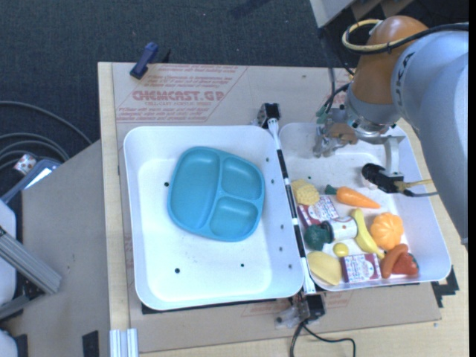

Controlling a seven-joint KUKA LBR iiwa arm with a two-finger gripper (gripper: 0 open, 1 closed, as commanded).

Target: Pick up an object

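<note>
The right bin [428, 222] holds a heap of toy food: an orange carrot [357, 197], a round orange fruit [387, 229], a yellow banana [364, 233], a corn cob [305, 193], a pale yellow lump [325, 268], a red piece [398, 262], a dark green piece [318, 235] and two red-and-white packets [359, 268]. My gripper [328, 146] hangs over the bare far-left corner of this bin, apart from the food, with the corn cob the closest piece below it. Nothing shows in its grasp.
The left bin [149, 162] holds a blue divided plate [217, 193] lying flat near its middle. A black rail [282, 181] runs between the bins. A blue clip [143, 59] lies at the far left of the wooden board.
</note>
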